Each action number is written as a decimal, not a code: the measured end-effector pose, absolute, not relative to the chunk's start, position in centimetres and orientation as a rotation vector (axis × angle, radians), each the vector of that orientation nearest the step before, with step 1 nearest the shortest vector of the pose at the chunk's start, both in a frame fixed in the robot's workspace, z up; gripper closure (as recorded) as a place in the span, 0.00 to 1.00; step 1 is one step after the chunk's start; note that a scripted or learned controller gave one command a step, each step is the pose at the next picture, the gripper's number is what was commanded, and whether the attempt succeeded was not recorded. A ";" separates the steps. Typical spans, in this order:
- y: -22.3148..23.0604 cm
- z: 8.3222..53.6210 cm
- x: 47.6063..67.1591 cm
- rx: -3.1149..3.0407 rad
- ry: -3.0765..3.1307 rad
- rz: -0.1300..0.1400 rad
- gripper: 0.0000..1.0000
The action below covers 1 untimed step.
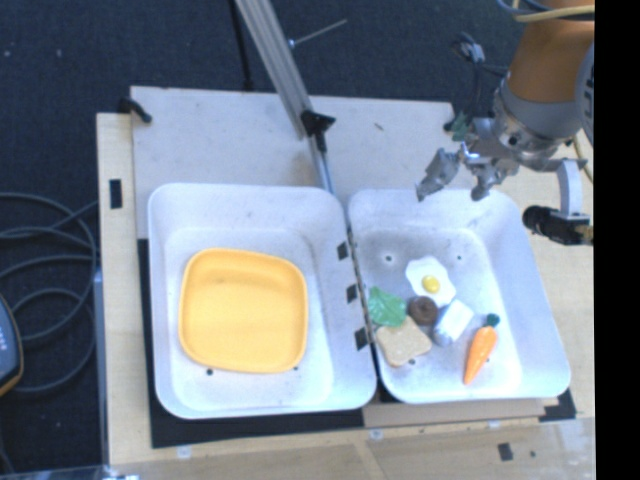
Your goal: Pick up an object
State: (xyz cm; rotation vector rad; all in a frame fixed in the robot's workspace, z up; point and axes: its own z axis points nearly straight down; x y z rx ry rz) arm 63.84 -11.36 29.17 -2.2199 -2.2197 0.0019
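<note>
Above the far rim of the right bin (520, 298), we see the claw (458, 181) hanging with its two fingers spread apart and nothing between them. Below and toward us from it lie small toy foods: a glossy fried egg (430, 278), a smooth tapered carrot (480, 351), a flat toast slice (403, 344). We judge a straight descent onto the carrot, which lies apart, cleanest. Well left sits a yellow plate (243, 310).

The yellow plate (243, 310) looks smooth, faintly glossy plastic; the white bins (165, 218) matt plastic; the slanted rail (272, 48) ribbed metal.
</note>
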 end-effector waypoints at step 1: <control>-11.3 29.4 63.9 -2.221 -2.222 -0.002 0.00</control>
